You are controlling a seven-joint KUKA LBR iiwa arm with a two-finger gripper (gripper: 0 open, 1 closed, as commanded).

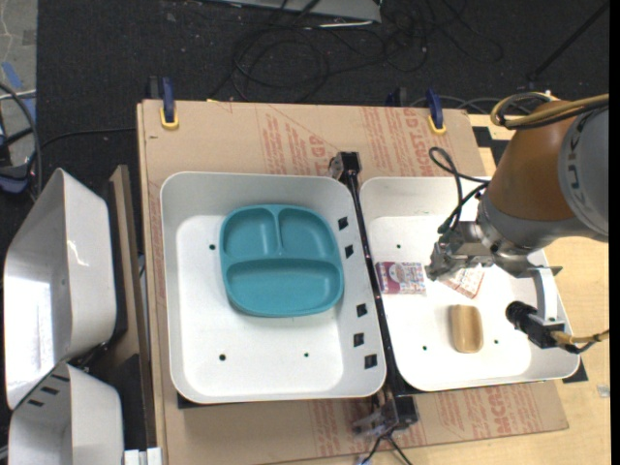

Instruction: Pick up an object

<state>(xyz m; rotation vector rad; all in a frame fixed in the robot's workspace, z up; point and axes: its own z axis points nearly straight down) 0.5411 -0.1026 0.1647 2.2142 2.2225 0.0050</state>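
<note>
My gripper (448, 267) reaches down into the right bin (417, 371) from the right. It hovers over a small white card with red print (469, 281), which peeks out just right of it. A flat white and purple packet (400, 277) lies just left of the gripper. A tan, bread-like block (466, 327) rests in the bin below the gripper. The wrist hides the fingers.
The left bin (194, 356) holds a teal divided plate (281, 262). A black divider strip (366, 279) runs between the two bins. White tubs (53, 269) stand off the bench at the far left. Cables hang around the arm at the right.
</note>
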